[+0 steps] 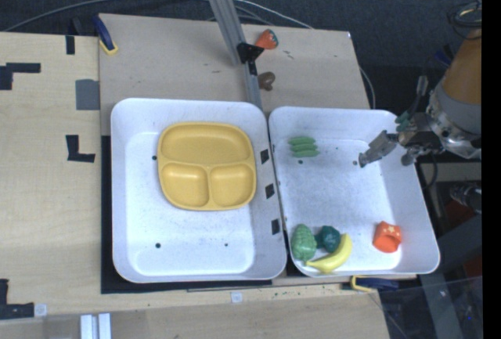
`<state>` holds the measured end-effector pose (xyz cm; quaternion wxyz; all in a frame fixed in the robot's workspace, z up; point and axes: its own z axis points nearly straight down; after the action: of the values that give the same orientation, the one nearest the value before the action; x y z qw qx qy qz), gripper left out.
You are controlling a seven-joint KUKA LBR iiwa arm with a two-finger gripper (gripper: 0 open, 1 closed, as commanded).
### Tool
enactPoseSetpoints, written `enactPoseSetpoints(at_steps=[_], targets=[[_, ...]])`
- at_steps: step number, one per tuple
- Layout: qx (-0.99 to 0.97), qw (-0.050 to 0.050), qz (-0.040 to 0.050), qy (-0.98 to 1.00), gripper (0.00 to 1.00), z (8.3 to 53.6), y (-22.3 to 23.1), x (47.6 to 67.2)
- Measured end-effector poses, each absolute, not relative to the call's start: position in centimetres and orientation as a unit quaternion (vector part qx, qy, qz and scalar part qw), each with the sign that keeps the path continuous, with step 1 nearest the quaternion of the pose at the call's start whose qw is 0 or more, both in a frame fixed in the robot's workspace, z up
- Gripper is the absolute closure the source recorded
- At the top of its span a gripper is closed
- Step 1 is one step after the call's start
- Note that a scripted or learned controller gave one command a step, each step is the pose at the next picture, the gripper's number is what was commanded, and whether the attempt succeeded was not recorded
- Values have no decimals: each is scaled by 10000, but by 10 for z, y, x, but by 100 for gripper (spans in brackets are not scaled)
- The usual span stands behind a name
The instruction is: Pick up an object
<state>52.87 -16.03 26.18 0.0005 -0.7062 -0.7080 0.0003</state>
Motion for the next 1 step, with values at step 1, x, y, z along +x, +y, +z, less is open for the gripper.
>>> enactPoseSetpoints(at_steps=[1], targets=[[-7063,5,3,-7079,0,262,-161,529]])
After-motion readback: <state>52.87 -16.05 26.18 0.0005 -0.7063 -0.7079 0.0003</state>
